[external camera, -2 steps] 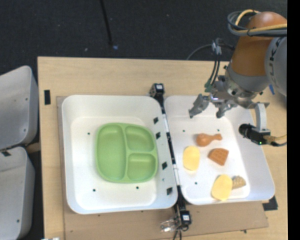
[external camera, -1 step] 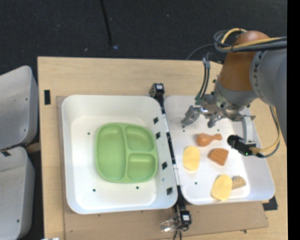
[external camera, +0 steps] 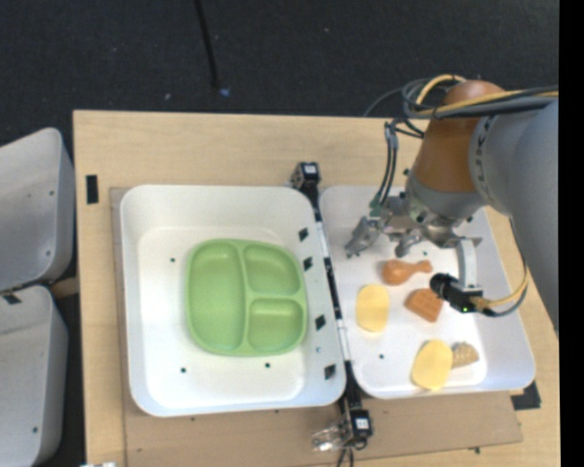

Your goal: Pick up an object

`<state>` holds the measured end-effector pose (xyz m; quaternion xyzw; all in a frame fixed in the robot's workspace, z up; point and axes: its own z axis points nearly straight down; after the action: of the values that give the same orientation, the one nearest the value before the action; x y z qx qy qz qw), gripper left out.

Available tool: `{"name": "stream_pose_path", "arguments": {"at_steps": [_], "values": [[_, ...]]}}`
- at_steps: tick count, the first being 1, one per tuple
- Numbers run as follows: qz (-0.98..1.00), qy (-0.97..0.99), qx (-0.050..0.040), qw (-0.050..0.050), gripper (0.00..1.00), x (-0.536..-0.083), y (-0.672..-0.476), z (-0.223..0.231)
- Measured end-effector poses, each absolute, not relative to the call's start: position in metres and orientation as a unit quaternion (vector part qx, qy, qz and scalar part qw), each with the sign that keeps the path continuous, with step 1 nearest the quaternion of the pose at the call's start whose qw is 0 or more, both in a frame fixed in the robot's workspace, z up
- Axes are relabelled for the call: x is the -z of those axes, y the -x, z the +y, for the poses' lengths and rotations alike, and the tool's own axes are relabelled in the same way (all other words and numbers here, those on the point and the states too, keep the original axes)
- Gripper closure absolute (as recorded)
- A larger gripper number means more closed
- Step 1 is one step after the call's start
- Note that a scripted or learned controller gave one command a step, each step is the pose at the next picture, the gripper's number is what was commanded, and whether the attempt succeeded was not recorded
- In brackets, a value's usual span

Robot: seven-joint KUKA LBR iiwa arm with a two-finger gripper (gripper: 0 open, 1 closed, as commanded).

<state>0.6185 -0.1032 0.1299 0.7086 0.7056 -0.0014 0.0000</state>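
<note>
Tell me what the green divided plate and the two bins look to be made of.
Green divided plate: probably moulded plastic, with a smooth matte look, uniform colour and rounded compartment ridges. Left bin and right bin: likely thin formed plastic, white with a slight sheen and soft rounded rims, though painted metal can't be ruled out.

Green divided plate in left bin; end effector over right bin.

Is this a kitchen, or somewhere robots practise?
Probably a robot lab for grasping practice, not a kitchen. A grey arm reaches over two white bins on a plain wooden bench, and the toy-like food pieces and green divided plate look like practice props.
</note>
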Motion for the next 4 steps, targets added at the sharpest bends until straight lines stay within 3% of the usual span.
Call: {"name": "stream_pose_path", "arguments": {"at_steps": [1,3,4], "values": [[0.704,-0.71,-0.0005,0.002,1.0,-0.143,-0.619,-0.104],[0.706,-0.708,-0.0014,0.002,1.0,-0.225,-0.62,-0.111],[0.709,-0.705,-0.001,0.001,1.0,-0.234,-0.624,-0.064]]}}
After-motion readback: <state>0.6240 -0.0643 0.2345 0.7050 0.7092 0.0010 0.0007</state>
